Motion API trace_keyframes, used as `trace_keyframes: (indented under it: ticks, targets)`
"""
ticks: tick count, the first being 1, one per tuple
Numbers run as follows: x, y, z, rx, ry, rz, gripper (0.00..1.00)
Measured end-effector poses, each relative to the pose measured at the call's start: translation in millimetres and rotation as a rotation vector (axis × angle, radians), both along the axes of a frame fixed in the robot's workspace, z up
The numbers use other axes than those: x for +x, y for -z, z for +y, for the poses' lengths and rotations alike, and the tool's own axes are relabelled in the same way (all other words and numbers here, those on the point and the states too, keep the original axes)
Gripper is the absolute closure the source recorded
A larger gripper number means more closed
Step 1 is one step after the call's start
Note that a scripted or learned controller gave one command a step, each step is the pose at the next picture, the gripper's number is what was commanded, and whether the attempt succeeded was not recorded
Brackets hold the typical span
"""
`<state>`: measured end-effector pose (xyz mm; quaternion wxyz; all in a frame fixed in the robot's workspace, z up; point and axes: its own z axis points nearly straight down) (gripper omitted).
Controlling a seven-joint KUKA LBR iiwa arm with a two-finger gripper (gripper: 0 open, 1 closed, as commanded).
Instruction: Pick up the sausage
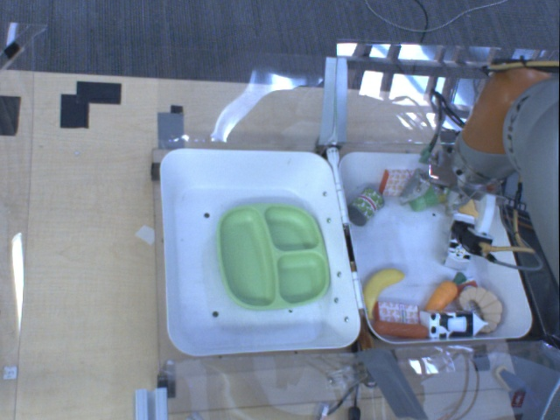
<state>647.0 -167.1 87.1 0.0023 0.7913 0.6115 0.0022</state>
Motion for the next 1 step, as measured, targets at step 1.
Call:
trace_keyframes:
  ticks: [1]
  targets:
    - [17.1,-0.4,50.3,-0.005,-0.067,0.028,0.00]
